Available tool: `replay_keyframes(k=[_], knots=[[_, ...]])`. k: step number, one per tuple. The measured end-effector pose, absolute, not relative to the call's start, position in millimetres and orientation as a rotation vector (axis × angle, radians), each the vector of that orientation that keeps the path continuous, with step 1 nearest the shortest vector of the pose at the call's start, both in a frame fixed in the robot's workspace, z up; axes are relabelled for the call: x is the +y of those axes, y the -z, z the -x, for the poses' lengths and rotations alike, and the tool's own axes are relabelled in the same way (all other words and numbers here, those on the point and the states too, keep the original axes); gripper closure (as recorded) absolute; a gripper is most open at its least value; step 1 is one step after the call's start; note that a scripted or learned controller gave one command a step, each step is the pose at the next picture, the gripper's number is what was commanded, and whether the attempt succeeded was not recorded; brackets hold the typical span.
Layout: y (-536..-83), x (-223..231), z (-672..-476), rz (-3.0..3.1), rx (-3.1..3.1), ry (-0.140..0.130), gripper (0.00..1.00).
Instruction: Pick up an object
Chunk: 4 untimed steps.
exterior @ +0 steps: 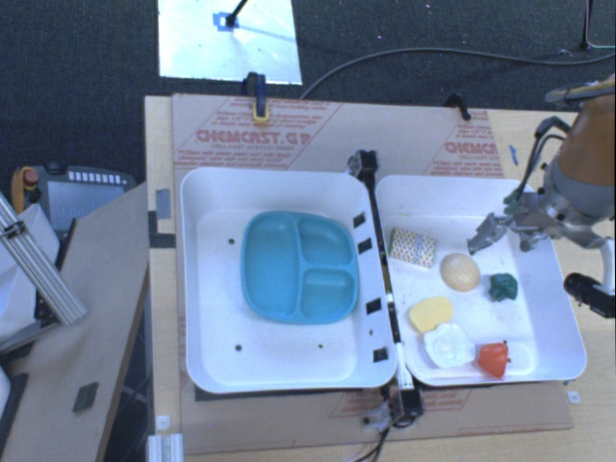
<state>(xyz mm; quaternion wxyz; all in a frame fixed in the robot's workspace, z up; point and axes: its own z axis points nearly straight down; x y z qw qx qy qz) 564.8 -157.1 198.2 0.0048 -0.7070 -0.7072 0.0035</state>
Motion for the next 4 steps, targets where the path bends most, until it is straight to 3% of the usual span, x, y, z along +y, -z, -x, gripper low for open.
replay_keyframes(k=[1,3,4], knots=[[-205.7,-156.7,-567.8,2.219,-2.226,0.001,0.00],[-106.6,-162.2,-556.7,2.221,-2.222,0.000,0.00],[-84.1,-161.8,-557.5,2.221,-2.222,0.001,0.00]])
